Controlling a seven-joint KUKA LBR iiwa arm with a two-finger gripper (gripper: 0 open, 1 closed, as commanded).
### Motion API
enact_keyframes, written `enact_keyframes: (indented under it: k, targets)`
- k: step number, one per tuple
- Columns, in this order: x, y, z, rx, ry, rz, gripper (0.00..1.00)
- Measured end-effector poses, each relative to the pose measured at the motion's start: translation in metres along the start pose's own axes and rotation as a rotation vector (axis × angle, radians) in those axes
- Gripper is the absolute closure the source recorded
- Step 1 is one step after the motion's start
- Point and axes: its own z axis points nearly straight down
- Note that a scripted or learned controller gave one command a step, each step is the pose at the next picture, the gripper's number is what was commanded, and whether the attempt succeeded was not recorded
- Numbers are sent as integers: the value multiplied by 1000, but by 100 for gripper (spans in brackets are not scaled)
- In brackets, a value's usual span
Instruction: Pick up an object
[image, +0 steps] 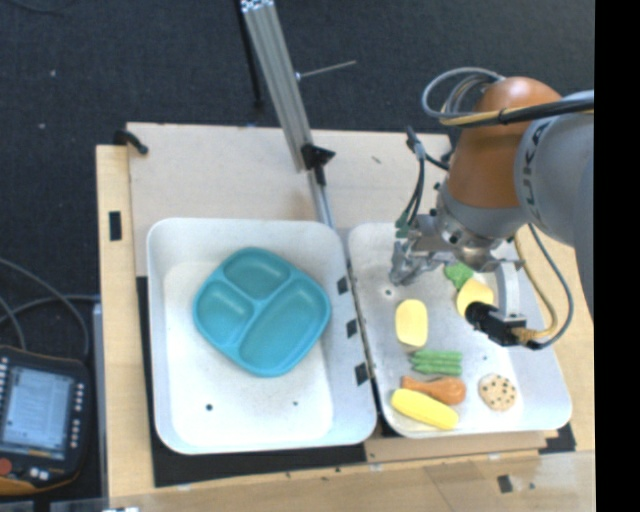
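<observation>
Toy foods lie in right bin (380, 250): yellow slab (411, 323), green beans (437, 361), carrot (438, 388), banana (424, 408), cookie (497, 391). Gripper (405, 262) hovers above slab at bin's far end; jaw state unclear. Blue divided plate (262, 310) in left bin (170, 250).

Gripper (408, 262) hangs over right bin (545, 405) above toy food.

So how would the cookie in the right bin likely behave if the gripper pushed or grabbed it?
The cookie lies flat and looks like a thin disc, so a push would probably slide it across the bin rather than roll it. Its low profile may leave the fingers little edge to catch. It looks like a moulded toy, so probably stiff and light.
</observation>
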Motion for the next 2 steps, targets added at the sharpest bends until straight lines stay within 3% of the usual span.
enact_keyframes:
  k: [2]
  targets:
    - [118,-9,-15,-3,1,-2,100]
